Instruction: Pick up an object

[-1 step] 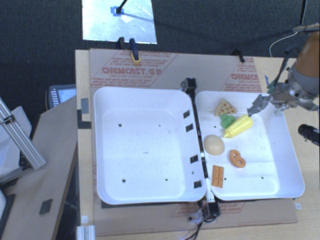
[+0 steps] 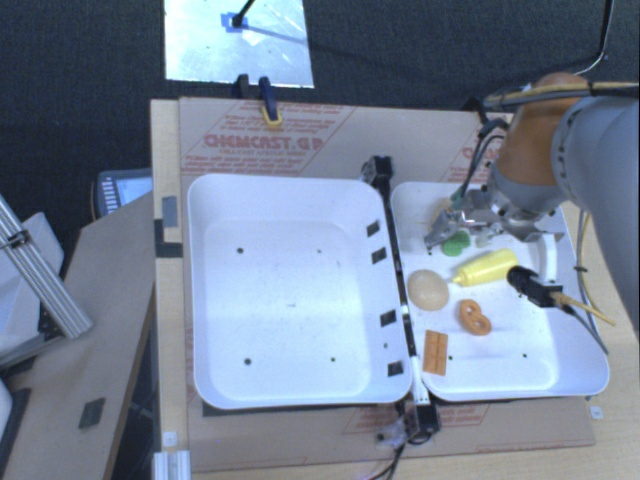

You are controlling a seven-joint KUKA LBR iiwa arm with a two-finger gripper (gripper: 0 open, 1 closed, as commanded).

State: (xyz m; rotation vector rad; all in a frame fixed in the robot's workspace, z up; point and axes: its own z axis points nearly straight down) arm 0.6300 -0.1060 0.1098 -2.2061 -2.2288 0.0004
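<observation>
- A flat orange rectangular block [image 2: 435,352] lies nearest, in the near left corner of the right shallow white bin [image 2: 515,366], close to the wall shared with the other bin.
- Just behind it and a little to the right sits a small orange ring-shaped piece [image 2: 475,318], apart from the block.
- Next comes a pale beige round ball [image 2: 428,290], near the dividing wall.
- Just right of the ball is a yellow bottle-shaped object [image 2: 486,267], lying on its side with its narrow end pointing at the ball.
- The left shallow white bin [image 2: 290,298] stands alongside, touching the right bin along that wall.
- Both bins rest on a brown cardboard sheet with red print [image 2: 300,133] laid over the bench [image 2: 168,368].
- Farther back in the right bin lies a small green rounded object [image 2: 457,245], beyond the yellow one.
- The gripper [image 2: 446,232] is low over the bin, its tip right against the green object's far left side; whether it is clenched, released or grasping anything cannot be told.
- The grey arm with its orange band [image 2: 530,143] reaches in from the right.
- At the sheet's far edge sits a yellow and blue clamp [image 2: 268,106].
</observation>
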